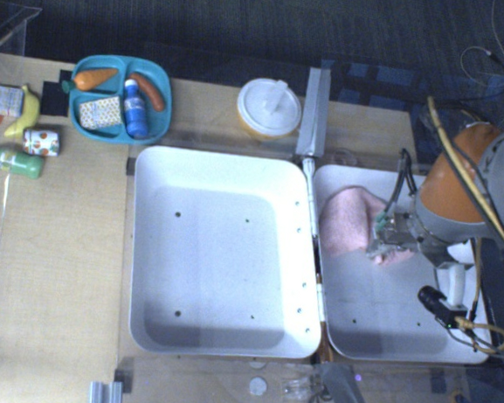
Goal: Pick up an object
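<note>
A: Where's the arm [491,173]?

B: Comes in from the right, over the right bin [399,328]. Grey body, orange band just above the wrist. The claw [389,239] hangs low over the upper half of that bin.

A: Object?

B: 1 pink cloth [348,220], bunched up, in the right bin's upper left part, close to the wall shared with the left bin [221,255].

A: Cloth versus claw?

B: The cloth lies mostly to the claw's left. Its right edge runs under or against the claw tip, and a bit of pink shows just below the tip too. Overlap in the view, but touching or not, can't tell.

A: Claw spread or pinched?

B: Can't tell. The tip is small, dark and cluttered from this angle.

A: Holding the cloth?

B: Nothing seen between the fingers, so not calling it held. The cloth rests on the bin floor.

A: Background?

B: Bench [45,266] is light wood. A teal tray [161,87] sits at upper left with toy food in its compartments. A round white lid [269,107] lies behind the bins. At the far left are a banana [25,113], a small can [41,142] and a green bottle [10,161] lying on its side.
</note>
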